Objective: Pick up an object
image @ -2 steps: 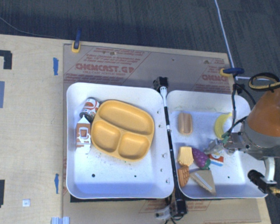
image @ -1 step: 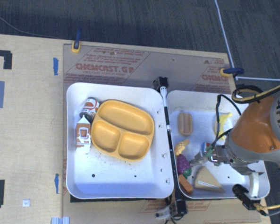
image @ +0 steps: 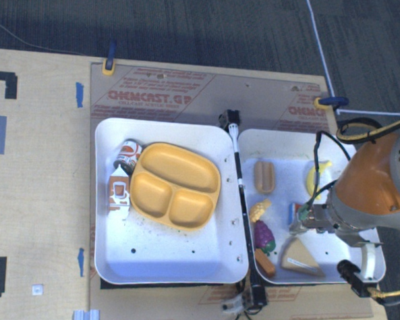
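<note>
Right now end effector (image: 303, 220) hovers just above sandwich wedge (image: 298, 259) in right bin (image: 376, 268); finger state can't tell.

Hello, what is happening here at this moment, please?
A robot arm reaches from the right over the right bin, which holds toy food: a hot dog, corn, grapes and a sandwich wedge. The left bin holds a yellow tray. Nothing looks lifted yet.
</note>
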`<state>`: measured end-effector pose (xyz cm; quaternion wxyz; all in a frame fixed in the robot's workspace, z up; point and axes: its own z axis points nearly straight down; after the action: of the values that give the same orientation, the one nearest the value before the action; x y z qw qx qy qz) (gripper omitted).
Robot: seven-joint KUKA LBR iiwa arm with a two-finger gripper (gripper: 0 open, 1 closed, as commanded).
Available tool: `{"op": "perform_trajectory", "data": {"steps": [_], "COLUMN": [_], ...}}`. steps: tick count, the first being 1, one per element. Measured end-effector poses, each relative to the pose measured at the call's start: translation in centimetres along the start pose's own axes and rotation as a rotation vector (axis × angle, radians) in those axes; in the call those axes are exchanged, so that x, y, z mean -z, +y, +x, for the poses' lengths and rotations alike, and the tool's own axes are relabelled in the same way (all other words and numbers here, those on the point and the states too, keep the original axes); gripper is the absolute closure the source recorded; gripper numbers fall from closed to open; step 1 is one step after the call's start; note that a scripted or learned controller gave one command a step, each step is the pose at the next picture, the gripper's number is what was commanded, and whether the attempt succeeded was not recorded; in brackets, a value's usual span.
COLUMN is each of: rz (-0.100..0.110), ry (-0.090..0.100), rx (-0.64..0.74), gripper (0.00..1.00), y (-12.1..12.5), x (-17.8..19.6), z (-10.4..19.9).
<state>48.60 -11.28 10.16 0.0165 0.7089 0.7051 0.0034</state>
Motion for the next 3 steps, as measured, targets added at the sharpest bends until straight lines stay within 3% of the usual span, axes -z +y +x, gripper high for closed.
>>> {"op": "perform_trajectory", "data": {"steps": [1,2,3], "rz": [0.026,0.027,0.018], "ry": [0.020,0.019,0.016], "rx": [0.008,0.006,0.004], "gripper": [1.00,0.00,0.00], "y": [-0.3,-0.4,-0.3], "x": [8.5,8.5,1.9], "z": [8.1,8.0,2.4]}}
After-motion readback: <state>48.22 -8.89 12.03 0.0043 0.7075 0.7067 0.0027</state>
